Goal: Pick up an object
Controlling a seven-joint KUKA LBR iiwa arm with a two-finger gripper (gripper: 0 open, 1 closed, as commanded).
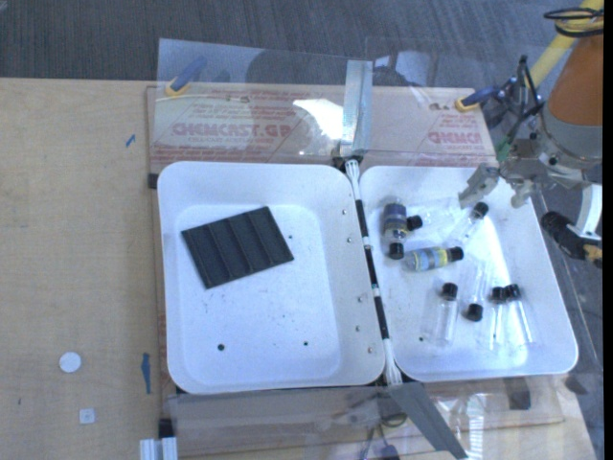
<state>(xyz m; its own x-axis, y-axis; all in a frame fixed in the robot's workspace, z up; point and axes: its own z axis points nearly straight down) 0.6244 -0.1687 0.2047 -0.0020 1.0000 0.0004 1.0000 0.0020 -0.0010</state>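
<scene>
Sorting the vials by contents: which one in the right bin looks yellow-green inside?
The vial lying near the middle of the right bin, black cap pointing right; the others look clear or blue-grey.

Clear sheet (pixel 251 123) behind bins — reads "CHEMCAST GP".

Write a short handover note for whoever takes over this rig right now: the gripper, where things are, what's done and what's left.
Gripper: hovering over the top right corner of the right bin, open, nothing between its fingers.
Right bin: several small clear vials with black caps, including one with a yellowish label near the middle and a darker one by the left wall.
Left bin: a dark ribbed mat, lying flat.
Done: nothing picked yet.
Left: descend on a vial, close, lift.
</scene>
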